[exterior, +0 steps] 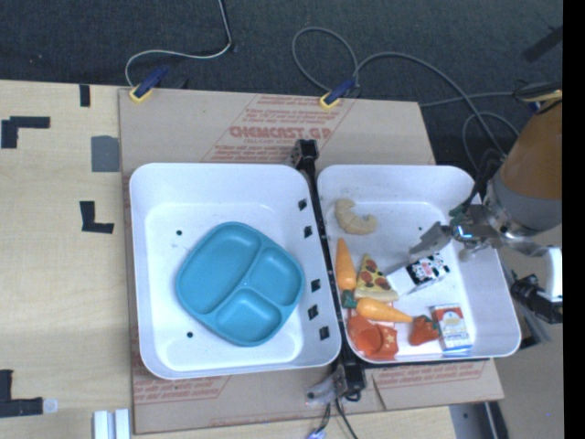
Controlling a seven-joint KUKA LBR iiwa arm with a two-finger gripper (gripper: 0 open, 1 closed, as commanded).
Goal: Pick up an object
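**Arm at the right bin's edge, toys clustered below it**

The gripper (450, 234) sits at the right side of the right bin (402, 176), low over its white floor, with the grey wrist and orange band of the arm (530, 167) coming in behind it from the right. Its fingers are spread apart, one grey finger (428, 239) reaching left and downward, and nothing lies between them.

Just below and left of the gripper rests a small black-and-white block (426, 270), close to the fingertip but apart from it as far as the view shows. Left of that lies a pizza slice (374, 280), with an upright carrot (345, 265) touching its left side and a second carrot (384, 311) lying across beneath it. A red tomato-like piece (369, 338) sits at the bin's front edge, a smaller red item (423, 330) beside it (its shape is hard to read), and a red-and-white carton (452, 326) lies in the front right corner. A pale curved pastry (354, 216) lies alone toward the back.

The left bin (155, 186) holds a blue divided plate (239, 283). Both bins rest on a cardboard sheet (274, 131), clamped at the back by two clips with cables trailing away.
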